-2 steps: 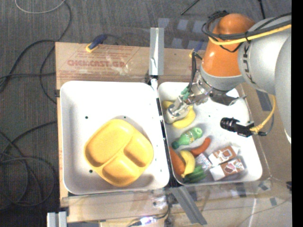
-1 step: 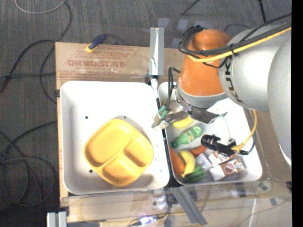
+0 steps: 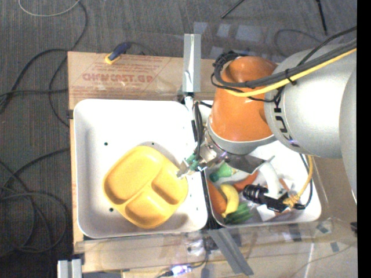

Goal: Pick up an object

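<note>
Just left of the jaws, touching or nearly touching them, lies the yellow divided plate (image 3: 145,187), tilted in the left bin (image 3: 93,120) with one corner pointing at the wall between the bins. That plate looks to be the thing to lift, since the jaws hang right at its near rim. I cannot tell whether they are spread or pressed together, because the orange-banded arm (image 3: 249,106) looms over them and they are small from here.

To do this well, I think they should straddle the raised rim squarely and bite on the lip, not the smooth face. A plate gripped by one corner will likely swing or slip, so lift slowly and keep clear of the bin wall.

Right of the jaws, the right bin (image 3: 313,213) holds a banana (image 3: 230,197), something orange (image 3: 217,200) and a green piece (image 3: 239,215), close together.

Beyond the jaws, a cardboard sheet (image 3: 116,80) shows under the bins, and dark carpet (image 3: 46,57) with loose cables (image 3: 49,2) lies past it.
</note>
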Robot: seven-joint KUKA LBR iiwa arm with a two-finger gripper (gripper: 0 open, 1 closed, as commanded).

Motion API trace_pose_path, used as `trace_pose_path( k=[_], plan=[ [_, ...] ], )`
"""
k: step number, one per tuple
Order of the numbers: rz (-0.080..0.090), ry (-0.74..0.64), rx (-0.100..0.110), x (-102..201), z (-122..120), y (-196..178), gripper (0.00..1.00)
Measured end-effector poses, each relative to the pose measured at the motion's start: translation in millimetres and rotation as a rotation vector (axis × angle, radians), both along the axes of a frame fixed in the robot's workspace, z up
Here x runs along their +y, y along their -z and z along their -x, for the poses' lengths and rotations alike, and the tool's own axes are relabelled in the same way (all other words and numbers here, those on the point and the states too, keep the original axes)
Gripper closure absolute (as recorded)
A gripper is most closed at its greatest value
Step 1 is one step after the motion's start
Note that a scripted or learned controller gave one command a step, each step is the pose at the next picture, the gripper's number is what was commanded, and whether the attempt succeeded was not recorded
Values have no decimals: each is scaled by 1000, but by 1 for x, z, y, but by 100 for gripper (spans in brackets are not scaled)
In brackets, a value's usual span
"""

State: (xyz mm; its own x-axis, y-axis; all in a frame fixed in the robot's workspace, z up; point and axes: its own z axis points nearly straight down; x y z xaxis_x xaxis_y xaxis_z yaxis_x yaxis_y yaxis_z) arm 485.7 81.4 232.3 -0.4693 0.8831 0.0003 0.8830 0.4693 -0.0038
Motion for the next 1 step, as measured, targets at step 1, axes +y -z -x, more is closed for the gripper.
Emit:
trace_pose_path(
  k=[1],
  plan=[
    [1, 262, 0, -29, -55, 34, 100]
  ],
)
